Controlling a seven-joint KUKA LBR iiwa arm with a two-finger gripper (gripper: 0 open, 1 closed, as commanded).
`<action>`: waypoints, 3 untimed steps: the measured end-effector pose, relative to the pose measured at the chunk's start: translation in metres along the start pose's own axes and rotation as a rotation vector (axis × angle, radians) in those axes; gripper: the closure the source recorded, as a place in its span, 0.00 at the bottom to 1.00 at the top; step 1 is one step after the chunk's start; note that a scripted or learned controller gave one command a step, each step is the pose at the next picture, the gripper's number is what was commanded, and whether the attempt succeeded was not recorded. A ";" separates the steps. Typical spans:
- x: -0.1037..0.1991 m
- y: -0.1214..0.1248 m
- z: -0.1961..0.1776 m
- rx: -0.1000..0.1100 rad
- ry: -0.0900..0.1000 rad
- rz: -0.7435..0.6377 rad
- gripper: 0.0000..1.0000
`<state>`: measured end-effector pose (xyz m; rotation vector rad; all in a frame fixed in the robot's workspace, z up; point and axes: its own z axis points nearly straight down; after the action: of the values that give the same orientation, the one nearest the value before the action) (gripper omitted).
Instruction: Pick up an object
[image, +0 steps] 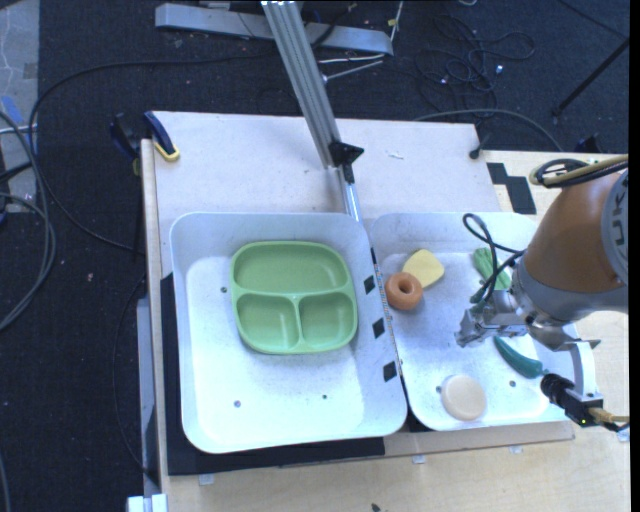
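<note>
In the right bin (425, 360) lie an orange ring-shaped donut (404, 291), a yellow wedge (424, 267) just behind it, and a pale beige round piece (464, 397) near the front edge. A light green item (485, 263) and a teal item (520, 357) are both partly hidden by the arm. My gripper (480, 327) hangs low over the middle of this bin. It is right of the donut, behind the beige piece and just left of the teal item. Nothing shows in its grasp.
The left bin (200, 400) holds a green divided tray (295, 297). An aluminium pole (312, 85) rises from behind the bins. The arm's orange band (580, 235) covers the right bin's far right side. Black cables loop near the wrist.
</note>
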<state>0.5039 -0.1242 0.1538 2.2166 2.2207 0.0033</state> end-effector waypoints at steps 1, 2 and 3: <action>0.000 0.011 -0.048 -0.001 0.000 -0.001 1.00; 0.000 0.013 -0.101 -0.002 -0.001 -0.001 1.00; 0.052 0.030 -0.086 0.005 0.002 -0.005 1.00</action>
<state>0.5330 -0.0719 0.2402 2.2144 2.2300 0.0005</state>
